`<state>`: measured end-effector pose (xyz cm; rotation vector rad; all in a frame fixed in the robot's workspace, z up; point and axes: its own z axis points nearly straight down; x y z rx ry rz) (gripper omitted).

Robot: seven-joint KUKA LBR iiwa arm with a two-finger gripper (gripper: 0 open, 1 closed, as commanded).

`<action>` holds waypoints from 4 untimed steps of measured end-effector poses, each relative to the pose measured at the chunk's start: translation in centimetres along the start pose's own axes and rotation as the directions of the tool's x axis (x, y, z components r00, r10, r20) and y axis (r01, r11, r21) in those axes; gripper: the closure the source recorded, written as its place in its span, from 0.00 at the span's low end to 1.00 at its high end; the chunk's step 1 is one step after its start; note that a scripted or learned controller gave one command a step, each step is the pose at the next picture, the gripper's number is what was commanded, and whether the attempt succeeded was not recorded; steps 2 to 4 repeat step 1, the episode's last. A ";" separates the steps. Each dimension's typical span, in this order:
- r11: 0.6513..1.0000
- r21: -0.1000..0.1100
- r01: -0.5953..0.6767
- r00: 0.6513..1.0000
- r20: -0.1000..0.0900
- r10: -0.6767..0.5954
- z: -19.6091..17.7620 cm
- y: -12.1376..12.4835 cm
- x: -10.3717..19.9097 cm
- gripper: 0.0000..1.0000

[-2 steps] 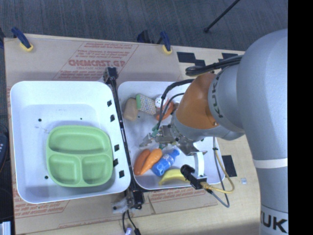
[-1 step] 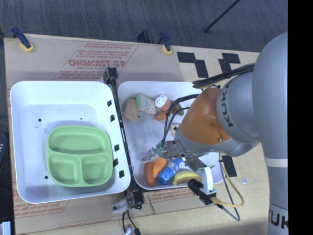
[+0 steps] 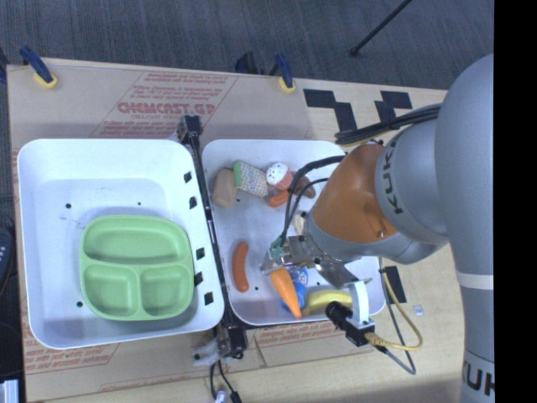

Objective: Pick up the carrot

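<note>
The orange carrot (image 3: pixel 286 291) lies near the front edge of the right bin (image 3: pixel 252 229), pointing toward the front. It rests against a yellow banana (image 3: pixel 327 299) and a blue object (image 3: pixel 300 277). My gripper (image 3: pixel 284 259) hangs low over the bin, just behind the carrot's thick end and close above it. The arm's orange band (image 3: pixel 352 204) and grey wrist hide the bin's right part. I cannot make out whether the gripper touches the carrot.
A red sausage (image 3: pixel 241 267) lies left of the carrot. At the back of the right bin sit a beige lump (image 3: pixel 224 190), a striped block (image 3: pixel 250 177), a white ball (image 3: pixel 277 173) and a small orange piece (image 3: pixel 279 197). The left bin (image 3: pixel 50 175) holds a green divided plate (image 3: pixel 134 267).
</note>
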<state>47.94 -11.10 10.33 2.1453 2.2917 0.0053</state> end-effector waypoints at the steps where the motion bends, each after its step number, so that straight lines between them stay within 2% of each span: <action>1: 0.972 0.007 -0.236 0.972 0.001 0.236 -8.8 0.3 7.7 1.00; 4: 0.972 0.007 -0.236 0.972 0.001 0.236 -8.8 0.3 7.7 1.00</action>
